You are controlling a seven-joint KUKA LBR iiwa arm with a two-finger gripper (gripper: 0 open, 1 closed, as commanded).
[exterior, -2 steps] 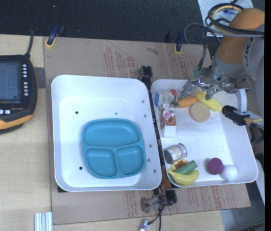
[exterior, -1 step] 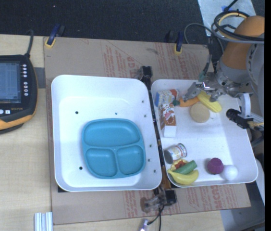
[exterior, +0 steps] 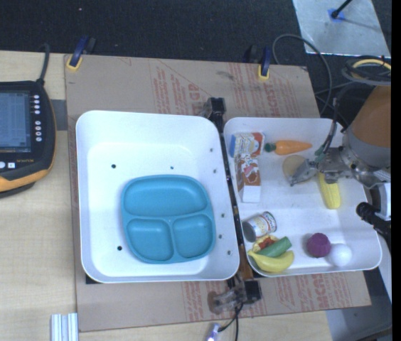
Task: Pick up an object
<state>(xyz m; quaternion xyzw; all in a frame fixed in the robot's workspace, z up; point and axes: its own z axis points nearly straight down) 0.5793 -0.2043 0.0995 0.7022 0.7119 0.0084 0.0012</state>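
Pincer [exterior: 301,173] hung low in right bin [exterior: 296,125], fingers spread, grasping nothing, w/ carrot [exterior: 291,147] just beyond & corn cob [exterior: 330,192] beside it.

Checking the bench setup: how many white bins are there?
2. The left bin holds a blue tray; the right bin holds the small items.

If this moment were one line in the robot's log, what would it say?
gripper: low in right bin | near: carrot, corn | nothing seen held | left bin: blue plate
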